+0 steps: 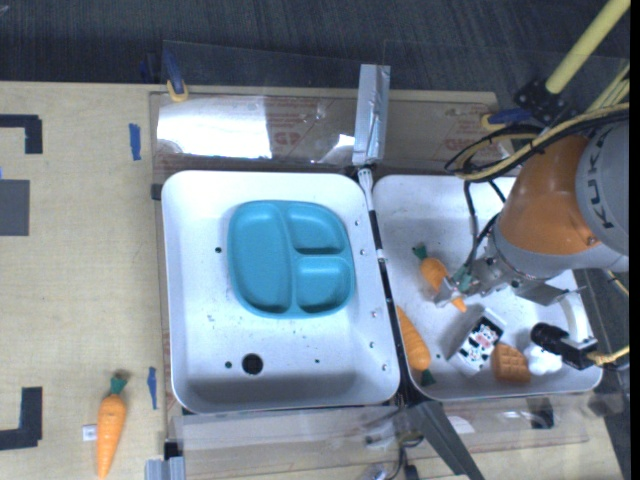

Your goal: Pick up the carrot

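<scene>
A small orange carrot (432,272) with a green top lies in the right bin (440,203), near its left side. My gripper (462,287) hangs low just to the right of it, close to or touching its thick end; the wrist hides the contact. A second, longer carrot (412,340) rests along the same bin's left wall, toward the front. A third carrot (110,423) lies outside the bins on the bench at the front left.
The left bin (190,298) holds a blue divided plate (292,258) and a small black disc (252,364). At the front of the right bin lie a black-and-white item (482,341), a brown waffle-like piece (510,364) and a white object (546,362).
</scene>
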